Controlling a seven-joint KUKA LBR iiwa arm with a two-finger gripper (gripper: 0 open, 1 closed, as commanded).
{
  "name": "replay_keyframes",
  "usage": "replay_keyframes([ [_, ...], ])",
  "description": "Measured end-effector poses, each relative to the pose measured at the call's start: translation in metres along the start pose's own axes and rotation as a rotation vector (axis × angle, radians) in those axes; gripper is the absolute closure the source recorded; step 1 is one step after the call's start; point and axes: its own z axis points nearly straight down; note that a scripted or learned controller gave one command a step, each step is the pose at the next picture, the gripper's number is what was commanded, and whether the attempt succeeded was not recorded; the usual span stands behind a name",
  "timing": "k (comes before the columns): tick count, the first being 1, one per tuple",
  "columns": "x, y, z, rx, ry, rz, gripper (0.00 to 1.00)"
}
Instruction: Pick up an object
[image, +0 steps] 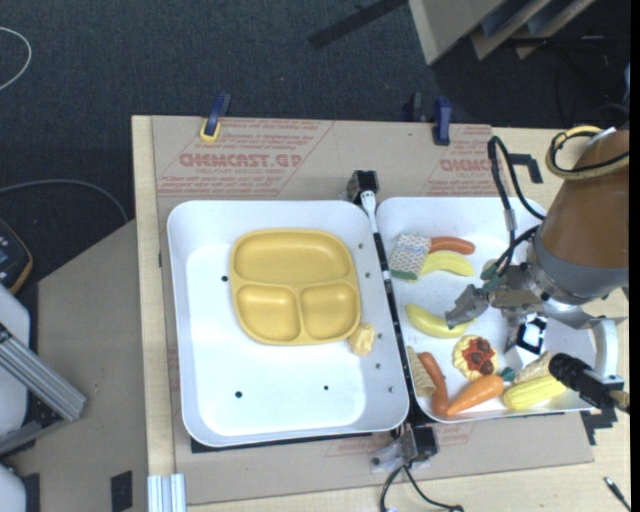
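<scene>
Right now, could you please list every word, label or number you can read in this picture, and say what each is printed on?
"CHEMCAST G.P", red print, on the brown paper-faced sheet under the two shallow white bins, above the left white bin.
A second red print of the same kind, above the right white bin, is cut off and too blurred to read.
Smaller red lines beneath both prints: too small to read.

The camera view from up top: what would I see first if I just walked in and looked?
Probably the big yellow divided plate lying in the left bin. Next, the heap of toy food in the right bin: two bananas, a carrot, a corn cob and a little pizza. The grey gripper hangs over that food from the right.
</scene>
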Motion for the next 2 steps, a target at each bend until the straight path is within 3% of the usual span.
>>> replay_keyframes([
  [1,0.000,0.003,-0.007,-0.014,-0.002,-0.003,0.00],
  [2,0.000,0.004,0.057,-0.008,0.000,-0.003,0.00],
])
